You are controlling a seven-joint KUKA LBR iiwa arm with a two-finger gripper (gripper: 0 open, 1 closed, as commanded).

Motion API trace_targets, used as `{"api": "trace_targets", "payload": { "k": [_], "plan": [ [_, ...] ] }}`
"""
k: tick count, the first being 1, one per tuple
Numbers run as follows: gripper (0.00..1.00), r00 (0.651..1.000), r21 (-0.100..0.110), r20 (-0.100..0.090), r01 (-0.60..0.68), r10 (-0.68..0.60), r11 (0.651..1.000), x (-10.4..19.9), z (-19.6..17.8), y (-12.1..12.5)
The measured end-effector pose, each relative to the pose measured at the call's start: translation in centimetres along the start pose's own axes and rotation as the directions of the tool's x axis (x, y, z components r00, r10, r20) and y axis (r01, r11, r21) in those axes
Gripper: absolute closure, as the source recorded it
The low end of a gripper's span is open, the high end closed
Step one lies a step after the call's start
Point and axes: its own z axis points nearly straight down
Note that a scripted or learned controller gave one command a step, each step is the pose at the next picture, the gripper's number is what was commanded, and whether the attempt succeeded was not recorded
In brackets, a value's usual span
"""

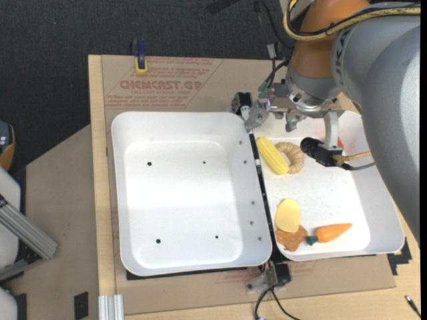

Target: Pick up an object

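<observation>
Camera view from above showed the gripper hanging over the far edge of the right bin, close to the divide between the two bins. The grey arm with its orange band came in from the right. How wide the gripper stood could not be told from this angle.

Just below it in the picture lay a yellow corn cob, slanted beside the bin's left wall. On its right it touched a tan ring (something like a small bagel).

Well apart from these, in the near left corner of the same bin, a pale yellow slice rested against a brown lump. An orange carrot with a green end lay just beside that lump, its tip pointing right.

The left bin sat alongside. Both bins were on the cardboard-covered worktop, which had a blue and yellow clamp at its far edge.
</observation>
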Motion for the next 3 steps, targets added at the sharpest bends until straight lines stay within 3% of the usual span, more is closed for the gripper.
{"api": "trace_targets", "payload": {
  "k": [1,2,3],
  "plan": [
    [0.0,1.0,-0.009,-0.003,0.003,-0.003,1.0,5.8,-10.0,2.5],
    [0.0,1.0,-0.008,-0.004,0.005,-0.005,1.0,13.7,-19.2,2.4],
    [1.0,1.0,0.0,0.001,-0.002,0.002,1.0,13.1,-19.6,2.4]
  ]
}}
